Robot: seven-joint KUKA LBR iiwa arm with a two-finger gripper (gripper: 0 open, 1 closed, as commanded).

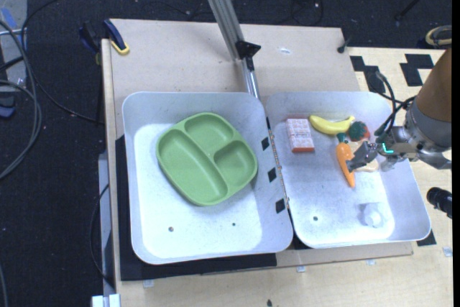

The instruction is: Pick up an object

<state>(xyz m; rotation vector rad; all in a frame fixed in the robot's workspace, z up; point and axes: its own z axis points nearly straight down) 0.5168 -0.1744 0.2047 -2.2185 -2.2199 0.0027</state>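
Carrot (346, 164), leafy end up-view, long axis near-vertical, beside jaws (368, 157).

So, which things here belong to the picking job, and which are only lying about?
For the job:
- gripper, low in the right bin
- carrot, right beside it
- banana
- pink box
- small clear object

Lying about:
- green divided plate in the left bin

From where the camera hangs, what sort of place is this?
Probably a robotics lab: a bench with two white bins, toy food such as a banana, and cables trailing on the floor.
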